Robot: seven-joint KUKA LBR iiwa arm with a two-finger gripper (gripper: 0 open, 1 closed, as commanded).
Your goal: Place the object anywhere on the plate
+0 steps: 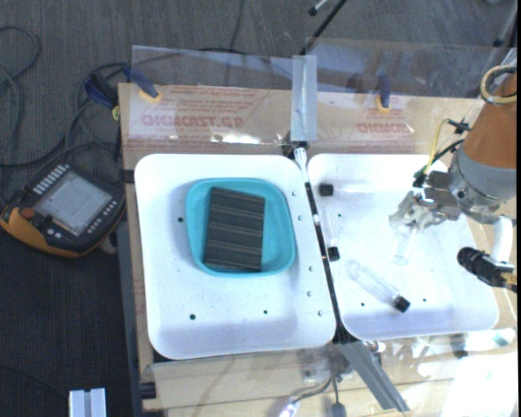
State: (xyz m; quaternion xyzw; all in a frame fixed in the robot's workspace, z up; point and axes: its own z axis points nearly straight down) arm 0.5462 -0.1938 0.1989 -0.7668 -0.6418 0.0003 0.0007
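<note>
Where ribbed dark block (234,229) lies on glossy teal plate (240,227), tool (414,218) state unclear, clear tube (375,286) nearby.

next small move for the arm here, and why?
Probably shift the gripper toward the clear tube with a black cap and descend on it. The tube lies flat in the right bin, apart from the gripper, while the teal plate in the left bin already bears a dark ribbed block.

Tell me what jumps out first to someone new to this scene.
The teal plate in the left bin, with a dark ribbed block lying on it. Next, the grey and orange arm at the right, its tool over the right bin, where a clear tube with a black cap lies.
</note>
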